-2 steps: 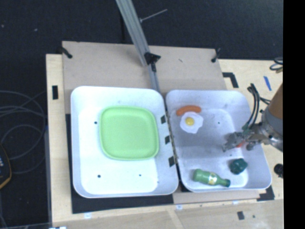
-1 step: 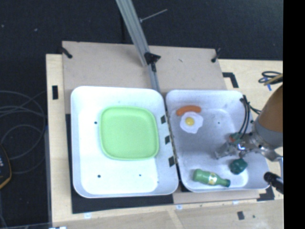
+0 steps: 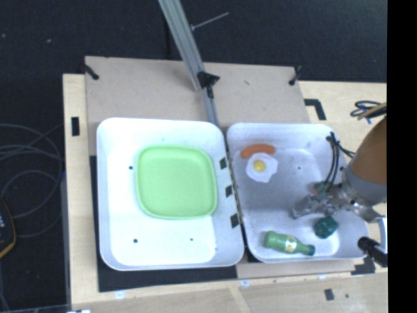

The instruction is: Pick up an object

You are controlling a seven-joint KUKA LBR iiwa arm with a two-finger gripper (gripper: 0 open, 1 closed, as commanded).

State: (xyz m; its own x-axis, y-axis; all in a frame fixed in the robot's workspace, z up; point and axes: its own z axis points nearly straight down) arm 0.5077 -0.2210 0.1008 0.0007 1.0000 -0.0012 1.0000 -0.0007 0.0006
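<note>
From above, the left bin (image 3: pixel 117 240) holds a light green square plate (image 3: pixel 176 181) near its centre. In the right bin (image 3: pixel 287 139), an orange sausage (image 3: pixel 258 151) lies at twelve o'clock with a fried egg (image 3: pixel 261 167) touching just below it, and a green bottle (image 3: pixel 287 243) lies on its side at six o'clock. The arm (image 3: pixel 370 165), cut off at the frame's three o'clock edge, lowers its gripper (image 3: pixel 314 207) beside a small dark teal object (image 3: pixel 326 227), too blurred to name; whether anything sits in the gripper cannot be told.
</note>
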